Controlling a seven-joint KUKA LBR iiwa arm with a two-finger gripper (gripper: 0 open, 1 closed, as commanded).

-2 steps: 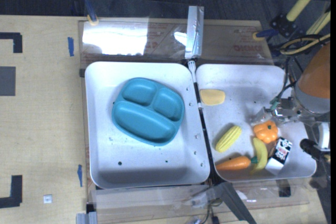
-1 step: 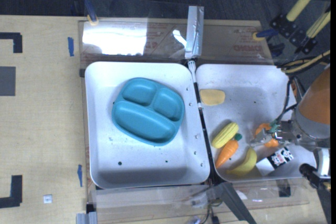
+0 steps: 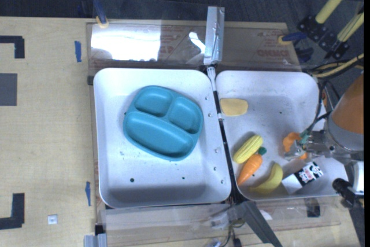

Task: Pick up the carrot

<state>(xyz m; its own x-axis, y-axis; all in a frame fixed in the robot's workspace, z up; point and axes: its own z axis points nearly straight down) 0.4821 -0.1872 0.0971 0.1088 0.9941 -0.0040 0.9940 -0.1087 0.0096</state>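
Observation:
The carrot (image 3: 250, 168) is an orange cone with a green top. It lies in the right bin (image 3: 272, 89) near the front left, between a yellow corn cob (image 3: 247, 147) and a banana (image 3: 269, 180). My gripper (image 3: 304, 144) reaches in from the right edge, low over the bin's right side, well to the right of the carrot and apart from it. A small orange object (image 3: 291, 141) sits right at the gripper's tip, and whether it is touched is unclear.
A pale yellow piece (image 3: 233, 106) lies at the right bin's back left. A black-and-white block (image 3: 309, 173) rests near its front right corner. The left bin (image 3: 110, 142) holds a blue divided plate (image 3: 163, 121). Cables and yellow rods cross the upper right.

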